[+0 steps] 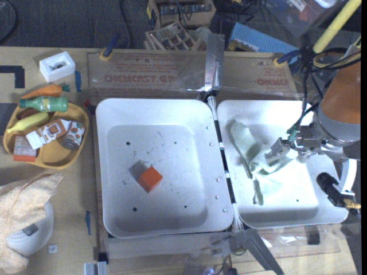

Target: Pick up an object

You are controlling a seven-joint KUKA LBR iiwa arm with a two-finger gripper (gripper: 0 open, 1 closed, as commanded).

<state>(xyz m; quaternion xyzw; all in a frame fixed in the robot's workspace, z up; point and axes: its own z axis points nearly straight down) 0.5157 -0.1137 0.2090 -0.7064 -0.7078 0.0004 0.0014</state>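
Orange block (151, 179) sits near the middle of the left bin (114, 119), open floor all round it, well off the walls. Gripper (279, 152) is over the right bin (309, 208), arm low from the right, fingers narrow, pinching a pale green cloth (248, 145) that trails leftward toward the shared rim.
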